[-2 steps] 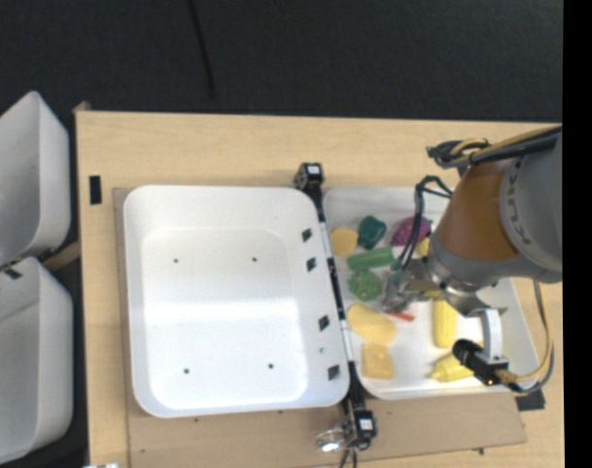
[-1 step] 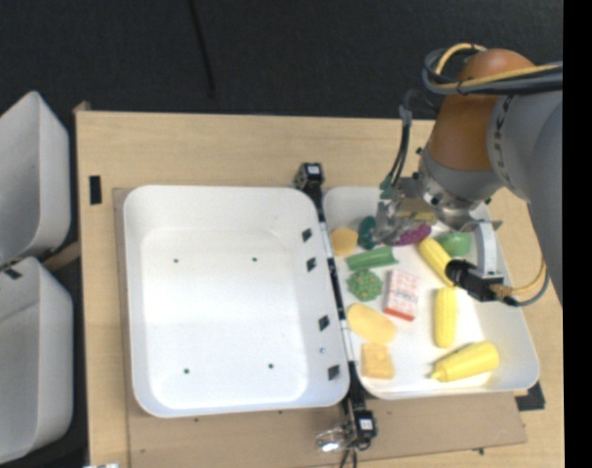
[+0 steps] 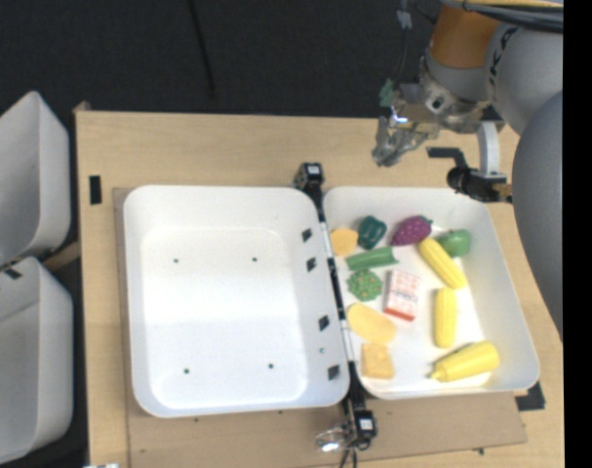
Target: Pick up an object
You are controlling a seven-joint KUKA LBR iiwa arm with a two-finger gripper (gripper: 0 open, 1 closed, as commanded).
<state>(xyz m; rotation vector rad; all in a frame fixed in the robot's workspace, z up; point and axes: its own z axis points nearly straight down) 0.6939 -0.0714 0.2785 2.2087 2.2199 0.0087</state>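
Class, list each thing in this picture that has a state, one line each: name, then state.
Gripper: raised above the bench, beyond the right bin's far rim, nothing seen in it.
Right bin: holds toy food.
Purple grapes: lying loose near the far wall.
Corn cob: lying flat, ungrasped.
Red-and-white box: lying flat mid-bin.
Yellow pepper: on its side at the near wall.

Two white bins (image 3: 217, 398), three corn cobs (image 3: 442, 261), one purple grape bunch (image 3: 412, 230), one small red-and-white box (image 3: 403, 294).
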